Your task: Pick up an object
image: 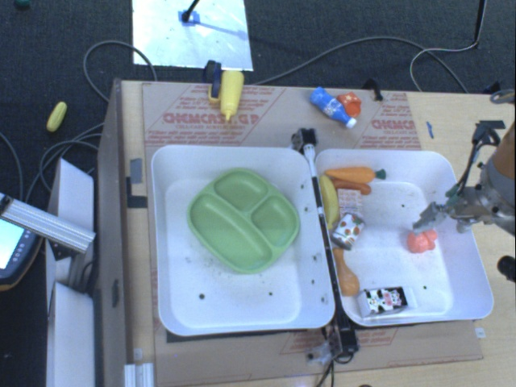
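My gripper (pixel 428 217) reaches in from the right over the right bin (pixel 435 166), its tip just above and touching the top edge of a small orange-red object (pixel 422 242) on the bin floor. In the same bin, against the left wall, lie an orange carrot (pixel 351 175), a yellow banana (pixel 328 199), a small spotted can (pixel 348 229) and another orange piece (pixel 347 277). A black-and-white patterned box (pixel 384 300) sits near the front wall. Nothing is seen lifted off the floor.
The left bin (pixel 177 305) holds a green divided plate (pixel 243 219). Behind the bins, on the cardboard, lie a yellow bottle (pixel 230 92) and a blue-and-orange toy (pixel 334 106). Cables run across the dark floor beyond the bench.
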You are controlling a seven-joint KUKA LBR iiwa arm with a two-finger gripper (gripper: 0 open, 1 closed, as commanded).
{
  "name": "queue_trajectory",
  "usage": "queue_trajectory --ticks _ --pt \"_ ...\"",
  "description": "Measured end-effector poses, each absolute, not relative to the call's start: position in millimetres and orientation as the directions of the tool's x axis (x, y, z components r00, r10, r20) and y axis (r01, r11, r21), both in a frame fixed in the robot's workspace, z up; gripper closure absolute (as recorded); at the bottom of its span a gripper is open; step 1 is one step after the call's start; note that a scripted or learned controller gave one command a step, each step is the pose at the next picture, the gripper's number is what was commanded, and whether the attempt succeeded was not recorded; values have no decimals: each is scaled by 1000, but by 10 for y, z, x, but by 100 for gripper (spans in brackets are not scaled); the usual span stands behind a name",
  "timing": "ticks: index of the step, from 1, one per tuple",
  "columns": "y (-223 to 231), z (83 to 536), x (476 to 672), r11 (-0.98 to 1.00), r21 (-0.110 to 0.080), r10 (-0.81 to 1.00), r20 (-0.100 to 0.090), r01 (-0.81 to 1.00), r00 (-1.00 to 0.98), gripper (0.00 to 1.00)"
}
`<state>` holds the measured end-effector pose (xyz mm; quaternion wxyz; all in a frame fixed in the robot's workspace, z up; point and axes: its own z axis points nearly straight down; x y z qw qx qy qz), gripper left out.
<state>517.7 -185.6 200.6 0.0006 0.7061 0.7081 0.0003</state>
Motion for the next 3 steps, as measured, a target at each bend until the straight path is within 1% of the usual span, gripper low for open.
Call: queue_trajectory --ticks 1,2,3 --pt "-1830 969 5390 3 0 1000 0 1000 -3 0" --pt "-1359 843 4975 3 1 1000 1 1000 -3 0" --pt "-1363 960 4996 4 6 1000 0 1000 -4 100"
